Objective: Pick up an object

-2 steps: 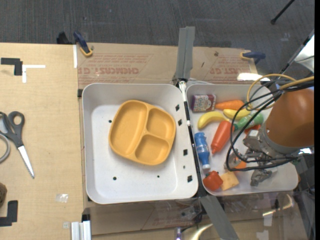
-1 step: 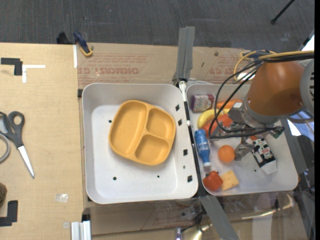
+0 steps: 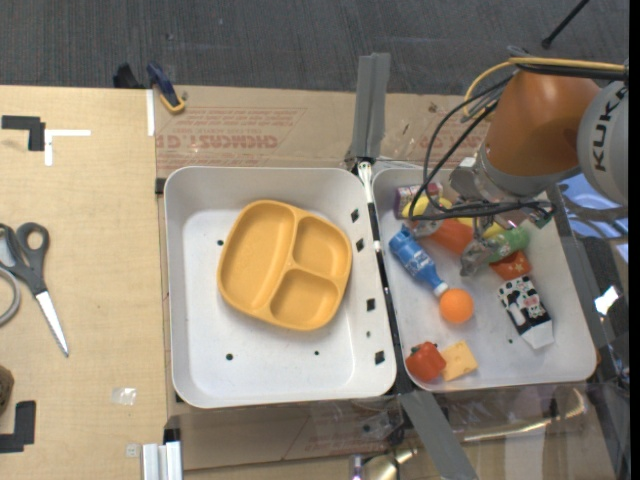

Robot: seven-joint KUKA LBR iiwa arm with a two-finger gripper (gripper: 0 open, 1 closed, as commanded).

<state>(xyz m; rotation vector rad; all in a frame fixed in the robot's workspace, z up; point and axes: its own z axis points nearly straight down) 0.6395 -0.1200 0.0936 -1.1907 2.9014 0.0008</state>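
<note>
- Toy items fill the right bin (image 3: 575, 363); nearest, by its front edge, a red pepper-like piece (image 3: 424, 362) touches a pale yellow cheese wedge (image 3: 461, 360).
- Just behind them an orange ball (image 3: 456, 306) sits near the tip of a blue bottle (image 3: 415, 259), which lies slanted along the bin's left wall.
- Toward the right wall lies a black-and-white cow-print carton (image 3: 527, 310).
- Farther back, the gripper (image 3: 484, 250) hangs low over a heap of orange, red and green pieces (image 3: 500, 248) in the bin's rear half; whether its fingers are spread or closed on anything cannot be told.
- At the rear left corner of that bin lies a purple-and-yellow packet (image 3: 418, 203).
- The left bin (image 3: 190, 298) carries a yellow three-compartment plate (image 3: 285, 265) at its middle.
- Scissors (image 3: 38, 283) lie on the bench's left edge.
</note>
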